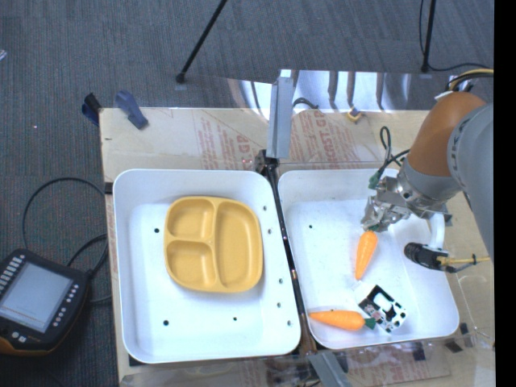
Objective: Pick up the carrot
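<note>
the arm's two-finger hand [379, 218] is down in the right white bin [322, 216], sitting right at the far, top end of the upright orange plastic carrot [365, 253] — touching it by the look of it. can't tell whether the hand is spread or pinched.

there's a second orange carrot [339, 320] lying along the near edge beside a black-and-white tag block [383, 308]. yellow divided plate [214, 243] sits in the left bin [137, 313].

my worry — grabbing just the tip means the tapered carrot could swing or slip out on the lift, or get nudged away.
</note>
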